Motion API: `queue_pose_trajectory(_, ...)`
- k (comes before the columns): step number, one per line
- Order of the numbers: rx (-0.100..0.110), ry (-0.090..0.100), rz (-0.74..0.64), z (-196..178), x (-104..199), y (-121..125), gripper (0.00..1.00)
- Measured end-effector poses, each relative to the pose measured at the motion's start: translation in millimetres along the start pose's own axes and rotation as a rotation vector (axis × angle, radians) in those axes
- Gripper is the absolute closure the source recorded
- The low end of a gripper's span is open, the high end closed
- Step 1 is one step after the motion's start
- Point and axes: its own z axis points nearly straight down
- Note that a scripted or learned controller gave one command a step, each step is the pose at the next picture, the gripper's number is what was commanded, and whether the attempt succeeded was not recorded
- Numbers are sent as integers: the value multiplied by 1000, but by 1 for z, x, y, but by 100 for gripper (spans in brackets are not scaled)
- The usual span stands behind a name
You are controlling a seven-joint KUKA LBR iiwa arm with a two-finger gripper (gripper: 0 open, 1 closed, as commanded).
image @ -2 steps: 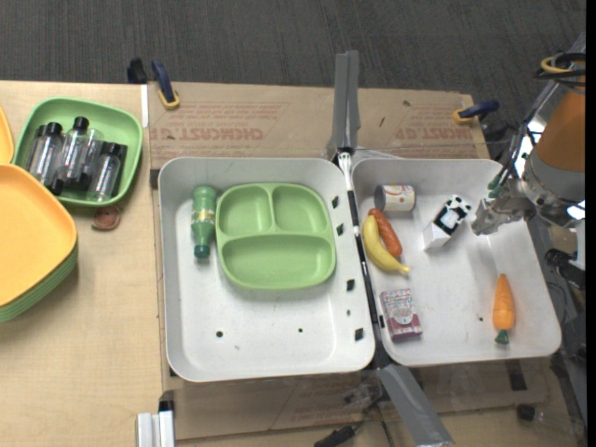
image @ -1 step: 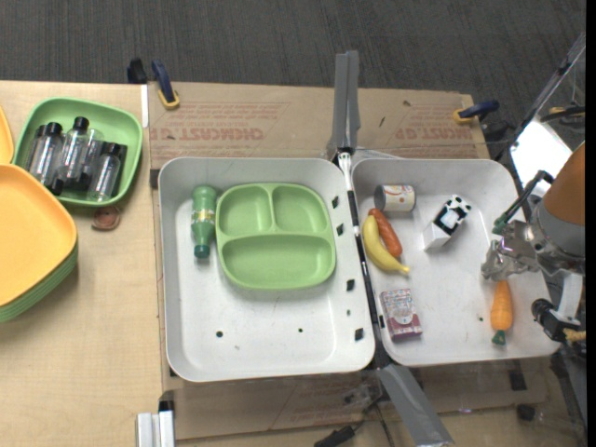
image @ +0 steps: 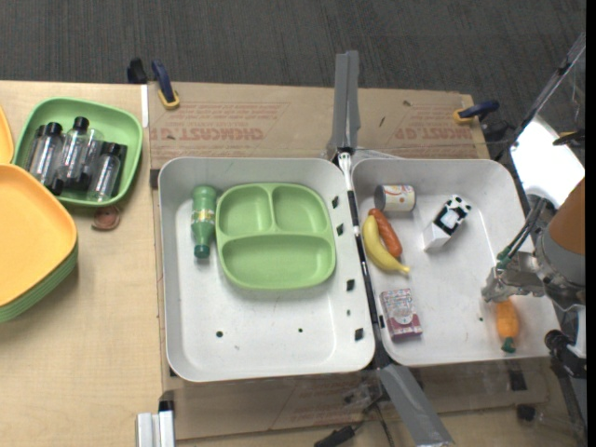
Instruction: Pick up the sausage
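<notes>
The sausage (image: pixel 387 235) is a short orange-red link in the right bin (image: pixel 447 338), near its left wall. It leans against a yellow banana (image: pixel 378 250). My gripper (image: pixel 500 290) is low over the right side of the same bin, well to the right of the sausage and apart from it. It hangs just above an orange carrot (image: pixel 506 324). Nothing shows in the gripper's grasp.
The right bin also holds a small can (image: pixel 397 197), a black-and-white carton (image: pixel 450 220) and a pink packet (image: pixel 401 312). In the left bin (image: pixel 186 324) are a green divided plate (image: pixel 277 235) and a green bottle (image: pixel 202 220). A green tray of bottles (image: pixel 79 152) and orange plates (image: pixel 28 240) sit far left.
</notes>
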Motion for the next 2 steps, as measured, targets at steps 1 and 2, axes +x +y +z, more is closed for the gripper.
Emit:
queue_pose_trajectory(1, 1, 0, 2, -8, 0, 0, 100)
queue_pose_trajectory(2, 11, -1, 84, 3, 53, -12, 100)
